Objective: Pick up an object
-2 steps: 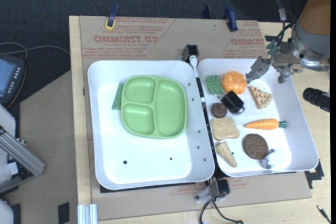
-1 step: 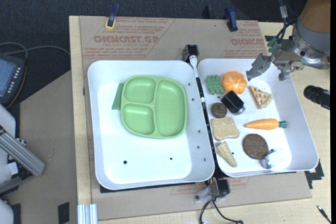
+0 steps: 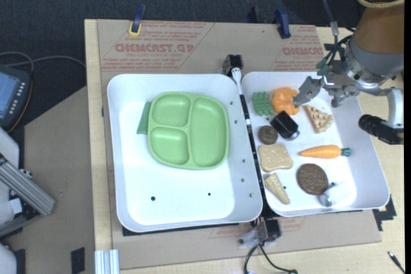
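My end effector [image 3: 307,90], grip state indiscernible, over the right white bin [image 3: 376,167]: orange plastic carrot [image 3: 320,152] below it, "CHEMCAST" cardboard [image 3: 154,47] far left.

Two white bins side by side. The left bin [image 3: 128,157] holds a green divided plate [image 3: 188,130]. The right bin [image 3: 369,157] holds toy foods: a carrot [image 3: 319,152] at centre, a pizza slice [image 3: 318,117] at twelve o'clock from it. The gripper [image 3: 307,93] hovers at the bin's eleven o'clock.
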Robot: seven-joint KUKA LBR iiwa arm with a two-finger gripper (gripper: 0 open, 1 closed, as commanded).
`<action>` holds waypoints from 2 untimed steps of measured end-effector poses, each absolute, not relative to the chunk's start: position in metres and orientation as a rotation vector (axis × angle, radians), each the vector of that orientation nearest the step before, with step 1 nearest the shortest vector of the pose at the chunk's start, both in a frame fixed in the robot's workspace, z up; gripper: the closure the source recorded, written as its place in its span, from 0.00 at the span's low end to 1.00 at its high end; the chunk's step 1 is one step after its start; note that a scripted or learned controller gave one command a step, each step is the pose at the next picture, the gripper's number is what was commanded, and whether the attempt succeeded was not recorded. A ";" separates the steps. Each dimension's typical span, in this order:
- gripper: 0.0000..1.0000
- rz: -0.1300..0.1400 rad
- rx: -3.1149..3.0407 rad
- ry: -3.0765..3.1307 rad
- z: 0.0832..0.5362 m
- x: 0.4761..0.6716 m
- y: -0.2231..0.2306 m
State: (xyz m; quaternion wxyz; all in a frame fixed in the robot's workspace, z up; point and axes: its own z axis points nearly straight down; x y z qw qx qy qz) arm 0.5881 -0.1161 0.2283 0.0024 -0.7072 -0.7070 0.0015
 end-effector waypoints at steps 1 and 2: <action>0.00 0.006 -2.218 -2.217 0.176 0.597 -0.119; 0.00 0.005 -2.219 -2.217 0.123 0.593 -0.128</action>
